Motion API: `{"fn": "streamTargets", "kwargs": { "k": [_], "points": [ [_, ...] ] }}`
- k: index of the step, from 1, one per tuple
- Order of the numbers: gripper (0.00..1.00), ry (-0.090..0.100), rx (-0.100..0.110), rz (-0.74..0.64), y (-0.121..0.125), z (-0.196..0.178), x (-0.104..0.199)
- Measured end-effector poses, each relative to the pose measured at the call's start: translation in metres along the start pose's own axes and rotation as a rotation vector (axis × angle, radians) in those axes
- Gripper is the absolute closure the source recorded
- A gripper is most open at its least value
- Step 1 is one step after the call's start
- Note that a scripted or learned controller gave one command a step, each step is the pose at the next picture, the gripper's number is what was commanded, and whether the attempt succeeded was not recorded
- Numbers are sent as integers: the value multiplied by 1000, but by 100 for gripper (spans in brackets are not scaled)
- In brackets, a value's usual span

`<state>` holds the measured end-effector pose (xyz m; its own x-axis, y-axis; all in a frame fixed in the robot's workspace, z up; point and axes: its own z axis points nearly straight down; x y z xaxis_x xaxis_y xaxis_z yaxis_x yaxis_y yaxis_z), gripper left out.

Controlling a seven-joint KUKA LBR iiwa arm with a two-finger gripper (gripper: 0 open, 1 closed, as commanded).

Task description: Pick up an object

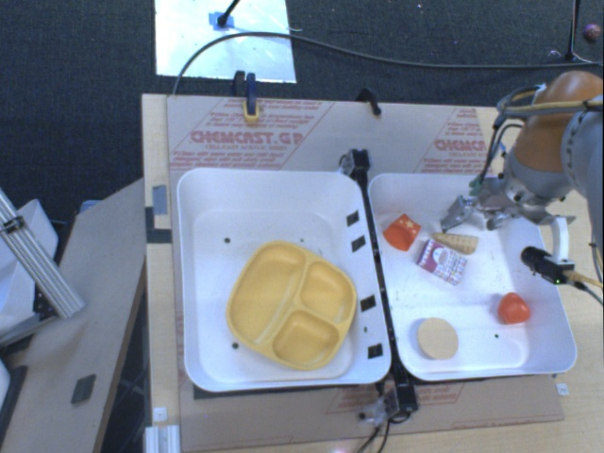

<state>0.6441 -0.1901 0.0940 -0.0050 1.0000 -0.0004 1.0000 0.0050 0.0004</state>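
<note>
A: What is the arm going for?

B: Most likely the waffle cone (457,243). It is lying on its side in the right bin (557,347), just under the hand (469,212), touching or nearly touching it. I am not seeing it between the fingers, so I am not calling it held. Whether the hand is spread or clenched, I cannot tell from up here.

A: What else is sitting near the hand?

B: Right beside the cone, a little nearer the camera, a small pink carton (442,260) is lying flat. Off towards the divider an orange wedge (402,232) is resting. Well away from the hand, by the bin's near edge, a tan disc (437,338) and a red tomato (512,308) are sitting.

A: What is worrying you?

B: The cone is tapered, ridged and looking like hard plastic, so closing fingers may be squeezing it sideways out of the grip. The carton is so close that a finger may be landing on it instead, or nudging both.

A: And further out?

B: A yellow divided tray (292,304), smooth and glossy, is lying in the left bin (203,281), both bins resting on the counter (159,295).
</note>
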Motion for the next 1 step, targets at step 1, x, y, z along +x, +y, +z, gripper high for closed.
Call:
{"fn": "streamTargets", "kwargs": {
  "k": [1],
  "points": [
    [100, -1, -6, -1, 2, -14, 0]
  ]
}}
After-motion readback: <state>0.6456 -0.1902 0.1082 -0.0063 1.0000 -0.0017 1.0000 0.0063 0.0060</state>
